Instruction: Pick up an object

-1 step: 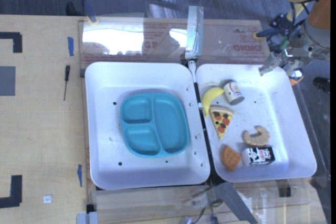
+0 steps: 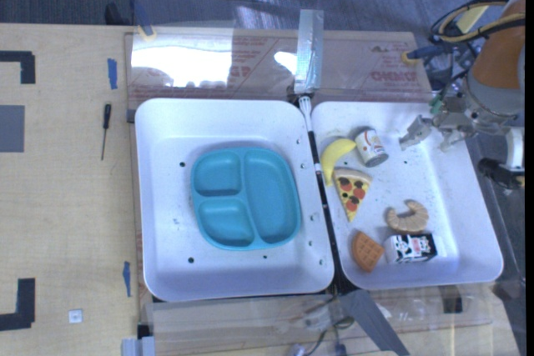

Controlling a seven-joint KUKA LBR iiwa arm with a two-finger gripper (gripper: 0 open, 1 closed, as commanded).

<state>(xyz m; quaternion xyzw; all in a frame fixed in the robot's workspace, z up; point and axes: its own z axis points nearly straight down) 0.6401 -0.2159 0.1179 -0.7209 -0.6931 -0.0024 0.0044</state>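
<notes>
The right bin [image 2: 450, 179] holds a yellow banana [image 2: 335, 154], a small white can [image 2: 370, 147], a pizza slice [image 2: 353, 191], a brown croissant [image 2: 407, 216], an orange waffle-like piece [image 2: 365, 250] and a black-and-white carton [image 2: 411, 248]. My gripper [image 2: 433, 132] hangs over the bin's far right corner, to the right of the can, with its two fingers spread apart and nothing between them. The gripper is open.
The left bin [image 2: 158, 179] holds a blue divided plate [image 2: 246, 197]. A clear plastic panel [image 2: 250, 54] stands behind both bins. Yellow and blue cables [image 2: 467, 12] loop near the arm at the upper right.
</notes>
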